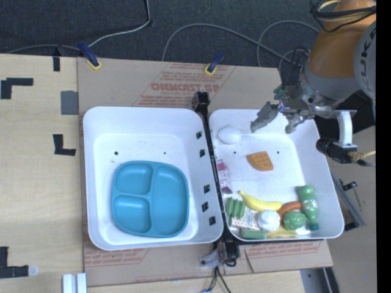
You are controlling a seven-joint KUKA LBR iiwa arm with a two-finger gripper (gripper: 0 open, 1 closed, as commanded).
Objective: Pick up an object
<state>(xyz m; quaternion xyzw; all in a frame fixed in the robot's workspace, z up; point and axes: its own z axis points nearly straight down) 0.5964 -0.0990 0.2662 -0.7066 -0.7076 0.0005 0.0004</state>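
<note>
My gripper (278, 121) hangs over the far edge of the right bin (327, 182), open, with nothing between its fingers. Below it in the bin lie a white egg-like object (230, 135) at the far left and an orange cracker-like piece (261, 161) near the middle. Along the near side sits a pile of toy food: a yellow banana (259, 202), a green ridged piece (235, 209), a white ball (268, 220), an orange carrot (292, 207) and green vegetables (307, 201).
The left bin (98, 163) holds a blue divided plate (149, 198). A black divider with clips (206, 163) runs between the bins. Cardboard lies under both bins; cables trail across the dark floor behind.
</note>
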